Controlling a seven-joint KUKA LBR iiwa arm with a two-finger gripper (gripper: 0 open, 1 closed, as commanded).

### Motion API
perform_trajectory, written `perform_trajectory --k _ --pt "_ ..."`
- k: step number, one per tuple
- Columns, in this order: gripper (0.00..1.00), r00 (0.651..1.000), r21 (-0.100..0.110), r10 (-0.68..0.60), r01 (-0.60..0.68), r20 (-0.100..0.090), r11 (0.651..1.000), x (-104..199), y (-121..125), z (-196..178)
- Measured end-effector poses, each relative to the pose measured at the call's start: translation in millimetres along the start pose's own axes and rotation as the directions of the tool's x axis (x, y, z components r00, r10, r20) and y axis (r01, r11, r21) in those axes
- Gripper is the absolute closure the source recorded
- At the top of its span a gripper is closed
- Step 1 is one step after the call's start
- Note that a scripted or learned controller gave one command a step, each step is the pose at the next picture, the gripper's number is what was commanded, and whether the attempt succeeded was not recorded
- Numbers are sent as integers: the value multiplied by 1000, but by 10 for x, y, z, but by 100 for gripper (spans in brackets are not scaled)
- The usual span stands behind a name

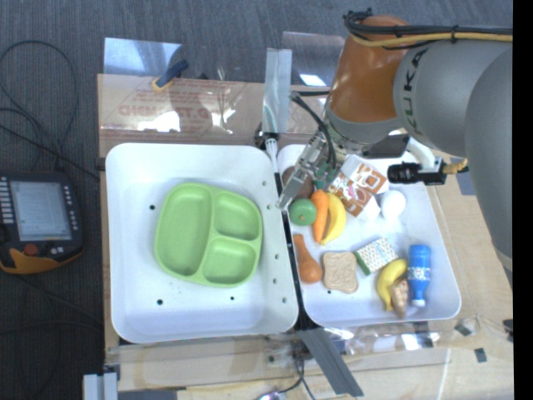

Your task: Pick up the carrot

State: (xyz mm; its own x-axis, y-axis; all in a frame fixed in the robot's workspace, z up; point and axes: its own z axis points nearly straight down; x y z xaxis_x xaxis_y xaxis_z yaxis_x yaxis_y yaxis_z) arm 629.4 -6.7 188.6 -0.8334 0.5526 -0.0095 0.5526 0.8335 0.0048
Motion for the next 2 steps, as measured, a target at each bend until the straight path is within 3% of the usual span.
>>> perform_trajectory --k 1,2 --pt "0 1000 7 -6 6 -9 1000 579 -575 40" --pt "0 1000 6 -26 26 -6 1000 399 -1705 934"
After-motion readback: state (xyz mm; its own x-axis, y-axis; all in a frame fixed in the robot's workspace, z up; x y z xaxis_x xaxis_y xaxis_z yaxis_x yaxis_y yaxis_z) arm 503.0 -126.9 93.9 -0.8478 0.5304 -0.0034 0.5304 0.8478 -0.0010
